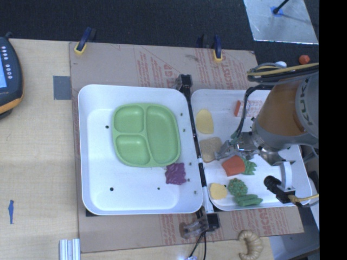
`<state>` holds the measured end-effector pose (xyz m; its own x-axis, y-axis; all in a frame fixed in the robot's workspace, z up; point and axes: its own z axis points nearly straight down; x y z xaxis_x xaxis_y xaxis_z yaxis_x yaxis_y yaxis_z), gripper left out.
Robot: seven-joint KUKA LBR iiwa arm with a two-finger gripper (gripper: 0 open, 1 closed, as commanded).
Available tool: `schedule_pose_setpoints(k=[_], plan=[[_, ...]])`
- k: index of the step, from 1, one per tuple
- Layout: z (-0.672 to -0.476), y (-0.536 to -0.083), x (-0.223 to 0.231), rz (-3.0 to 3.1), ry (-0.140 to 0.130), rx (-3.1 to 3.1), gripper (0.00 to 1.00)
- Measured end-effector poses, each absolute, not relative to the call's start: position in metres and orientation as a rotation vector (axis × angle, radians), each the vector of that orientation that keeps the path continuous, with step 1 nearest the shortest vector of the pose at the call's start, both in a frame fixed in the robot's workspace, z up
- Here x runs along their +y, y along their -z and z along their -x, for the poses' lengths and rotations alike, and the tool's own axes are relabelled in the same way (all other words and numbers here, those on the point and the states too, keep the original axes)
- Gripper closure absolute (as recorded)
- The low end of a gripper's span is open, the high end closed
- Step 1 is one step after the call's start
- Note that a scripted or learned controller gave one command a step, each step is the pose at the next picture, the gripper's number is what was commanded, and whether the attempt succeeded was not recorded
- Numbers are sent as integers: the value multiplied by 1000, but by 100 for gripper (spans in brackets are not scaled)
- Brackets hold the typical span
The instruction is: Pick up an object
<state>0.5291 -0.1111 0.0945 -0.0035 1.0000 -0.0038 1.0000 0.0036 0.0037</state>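
Nothing had been lifted yet: the end effector (pixel 226 151) hung low in the right bin (pixel 217 96), touching the tan bread-like piece (pixel 209 147) beside the toy carrot (pixel 235 165); its grip state could not be told.

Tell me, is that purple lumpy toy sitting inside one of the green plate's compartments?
No, the purple lumpy toy lies on the left white bin's floor, just off the green divided plate's lower right corner.
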Motion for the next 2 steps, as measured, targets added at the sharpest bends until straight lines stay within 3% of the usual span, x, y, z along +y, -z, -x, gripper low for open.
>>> schedule_pose_setpoints(k=[1, 2], plan=[[-510, -92, -102, -2222, 6, 2228, 0], [-510, -102, -103, -2219, 8, 2230, 100]])
